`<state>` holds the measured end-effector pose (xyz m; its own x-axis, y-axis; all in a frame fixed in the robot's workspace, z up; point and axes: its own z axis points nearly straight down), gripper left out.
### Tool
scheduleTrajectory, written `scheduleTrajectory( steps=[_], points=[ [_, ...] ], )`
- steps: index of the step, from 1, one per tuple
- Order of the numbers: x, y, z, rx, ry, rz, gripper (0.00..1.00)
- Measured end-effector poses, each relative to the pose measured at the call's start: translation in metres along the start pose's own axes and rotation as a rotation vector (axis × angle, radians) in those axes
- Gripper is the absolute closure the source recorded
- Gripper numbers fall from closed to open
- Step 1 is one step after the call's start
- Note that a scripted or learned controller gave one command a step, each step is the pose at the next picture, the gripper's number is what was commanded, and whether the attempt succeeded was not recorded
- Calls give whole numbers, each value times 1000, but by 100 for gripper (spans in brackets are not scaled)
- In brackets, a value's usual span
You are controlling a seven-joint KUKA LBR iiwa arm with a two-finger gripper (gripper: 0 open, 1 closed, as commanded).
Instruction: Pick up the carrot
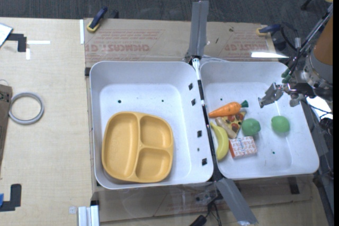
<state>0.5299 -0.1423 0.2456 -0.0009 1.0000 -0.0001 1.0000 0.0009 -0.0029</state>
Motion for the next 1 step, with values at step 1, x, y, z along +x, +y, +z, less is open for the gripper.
scheduleTrajectory(
  steps=[1],
  points=[
    [41, 36, 76, 0, 0, -247, 0]
  ],
)
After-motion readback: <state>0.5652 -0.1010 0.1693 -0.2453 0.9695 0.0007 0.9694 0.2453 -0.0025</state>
